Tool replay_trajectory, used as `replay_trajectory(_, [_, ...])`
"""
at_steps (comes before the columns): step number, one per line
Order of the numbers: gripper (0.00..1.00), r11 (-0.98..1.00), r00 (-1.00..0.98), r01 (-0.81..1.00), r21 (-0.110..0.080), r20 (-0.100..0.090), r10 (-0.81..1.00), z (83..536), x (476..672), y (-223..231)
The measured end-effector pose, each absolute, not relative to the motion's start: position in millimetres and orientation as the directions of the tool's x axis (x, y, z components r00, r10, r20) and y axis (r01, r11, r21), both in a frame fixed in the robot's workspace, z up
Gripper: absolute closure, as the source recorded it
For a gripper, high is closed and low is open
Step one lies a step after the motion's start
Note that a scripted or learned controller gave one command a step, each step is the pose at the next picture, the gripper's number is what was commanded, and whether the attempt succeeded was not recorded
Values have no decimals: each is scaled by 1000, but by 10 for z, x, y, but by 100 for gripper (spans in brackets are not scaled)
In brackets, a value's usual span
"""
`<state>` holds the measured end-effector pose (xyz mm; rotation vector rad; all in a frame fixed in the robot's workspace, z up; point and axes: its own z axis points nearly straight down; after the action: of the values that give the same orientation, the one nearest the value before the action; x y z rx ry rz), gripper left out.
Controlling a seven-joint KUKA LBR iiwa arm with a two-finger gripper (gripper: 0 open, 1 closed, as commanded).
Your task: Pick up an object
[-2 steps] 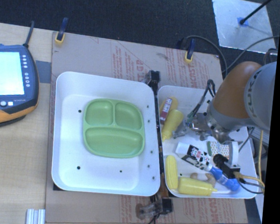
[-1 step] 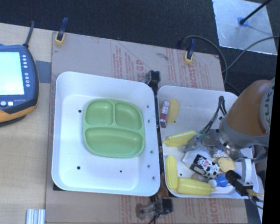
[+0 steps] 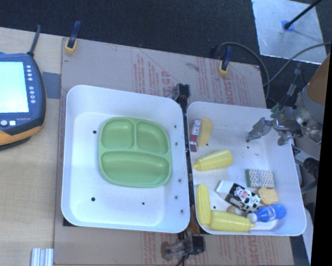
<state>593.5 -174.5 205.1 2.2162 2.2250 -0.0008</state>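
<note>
My gripper (image 3: 270,134) hangs over the far right part of the right bin (image 3: 237,116), fingers spread open with nothing between them. In front of it in that bin lie a yellow bottle-shaped toy (image 3: 213,160), a checkered block (image 3: 260,178), a black-and-white box (image 3: 239,195), an orange cracker-like piece (image 3: 268,195) and a blue bottle (image 3: 270,214). Two more yellow pieces (image 3: 203,203) (image 3: 230,222) lie along the near edge. A yellow piece (image 3: 204,132) and a red-and-white packet (image 3: 194,133) lie at the far left wall.
The left bin (image 3: 75,167) holds a green divided plate (image 3: 135,153). A tablet with an orange case (image 3: 8,100) lies on the bench at the far left. Clamps (image 3: 71,43) (image 3: 224,65) and a cable (image 3: 244,49) sit at the bench's back edge.
</note>
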Motion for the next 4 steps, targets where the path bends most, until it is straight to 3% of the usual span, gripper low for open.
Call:
replay_trajectory(1, [0, 4, -4, 1000, -4, 0, 1000, 1526, 4962, -1892])
replay_trajectory(2, [0, 8, -8, 1000, -3, 0, 1000, 1234, 5756, -1036])
replay_trajectory(3, [0, 6, -6, 1000, -5, -1, 1000, 913, 5548, -977])
replay_trajectory(4, [100, 6, -6, 1000, -5, -2, 1000, 1020, 5553, -986])
